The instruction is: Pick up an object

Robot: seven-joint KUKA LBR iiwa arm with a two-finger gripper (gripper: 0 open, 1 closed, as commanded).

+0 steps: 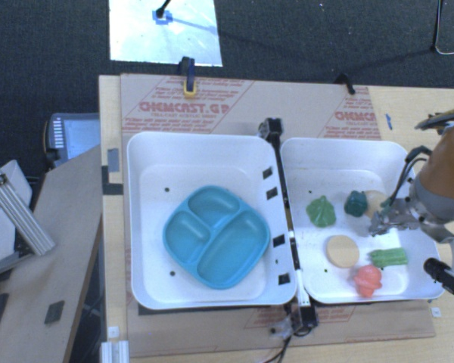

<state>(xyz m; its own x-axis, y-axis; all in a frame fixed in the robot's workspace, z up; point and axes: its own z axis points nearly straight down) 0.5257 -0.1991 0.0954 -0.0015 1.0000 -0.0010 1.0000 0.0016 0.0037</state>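
Several small objects lie in the right bin. A green leafy piece is on its left side, with a dark teal piece and a pale beige piece to its right. Nearer the front are a tan round disc, a green block and a red-pink piece. My gripper reaches in from the right and hangs low in the bin, just below the beige piece and above the green block. I see nothing held in it.
The left bin holds a blue divided plate. A black hinge strip runs between the two bins. The grey arm covers the right bin's right side. Cardboard lies under both bins.
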